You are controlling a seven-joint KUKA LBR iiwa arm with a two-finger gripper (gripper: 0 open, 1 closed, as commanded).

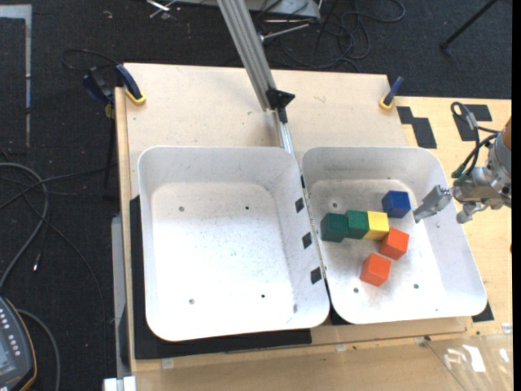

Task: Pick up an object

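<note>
Six blocks sit bunched in the right bin (456,296): two green blocks (346,225), a yellow block (378,222), a blue block (396,203) and two orange blocks (384,256). The gripper (449,204) hovers at the bin's right wall, nothing between its fingers; how wide it stands I cannot tell. Because the blocks crowd together, a descent risks wedging a finger onto a neighbour, or clipping the wall.

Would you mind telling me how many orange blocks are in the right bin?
2. One orange block sits beside the yellow block, at its lower right. The other orange block lies nearer the bin's front edge. None looks hidden.
</note>
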